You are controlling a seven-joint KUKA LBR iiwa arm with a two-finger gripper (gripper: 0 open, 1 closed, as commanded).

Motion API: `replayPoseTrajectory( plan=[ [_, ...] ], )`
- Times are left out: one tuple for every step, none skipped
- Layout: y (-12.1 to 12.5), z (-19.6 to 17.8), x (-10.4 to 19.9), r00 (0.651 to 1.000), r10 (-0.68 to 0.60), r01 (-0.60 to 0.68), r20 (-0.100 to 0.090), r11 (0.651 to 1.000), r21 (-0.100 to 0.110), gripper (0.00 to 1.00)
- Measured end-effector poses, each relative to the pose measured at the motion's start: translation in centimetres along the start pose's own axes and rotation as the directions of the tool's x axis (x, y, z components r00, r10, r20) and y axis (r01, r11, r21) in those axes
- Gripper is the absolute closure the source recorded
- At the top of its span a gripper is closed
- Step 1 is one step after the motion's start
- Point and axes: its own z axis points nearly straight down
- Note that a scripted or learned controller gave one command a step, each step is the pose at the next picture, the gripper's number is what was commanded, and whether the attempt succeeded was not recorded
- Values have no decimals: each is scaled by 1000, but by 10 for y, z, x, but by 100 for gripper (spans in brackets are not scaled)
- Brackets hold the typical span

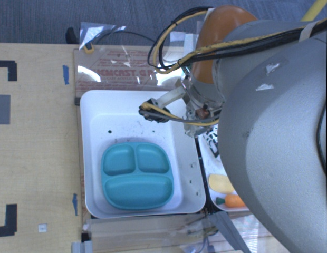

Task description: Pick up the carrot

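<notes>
From above, the grey arm (pixel 279 136) fills the right side of the camera view, its orange band (pixel 219 41) near the top and a bundle of black and yellow cables (pixel 176 30) looping off the wrist. The arm's bulk covers most of the right bin (pixel 212 194), of which a narrow strip shows along the dividing edge.

The tool (pixel 198 117) sits below the orange band, above the shared edge of the two bins and toward their far side. Its tip is buried among cables and the wrist housing, so I cannot tell whether it is released or clenched, and nothing can be seen held in it.

The carrot (pixel 234 201) lies in the right bin, in the near corner, with a small green end pointing left. A pale yellow item (pixel 220 183) lies just beside it, on the far side; the arm hides part of both.

The left bin (pixel 95 141) holds a teal divided plate (pixel 137 182) with three compartments, resting toward the near side. Small dark specks dot the bin floor beyond the plate.

The wooden worktop (pixel 34 141) stretches to the left, marked with black squares and bits of blue tape (pixel 65 74). A sheet of clear plastic (pixel 121 67) lies behind the left bin.
</notes>
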Motion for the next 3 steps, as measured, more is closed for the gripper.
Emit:
replayPoseTrajectory(
  plan=[
    [50,56,45,992,124,-124,4,992,0,100],
    [101,-3,39,996,89,-89,-1,996,0,100],
    [34,56,48,991,135,-135,7,991,2,100]
  ],
)
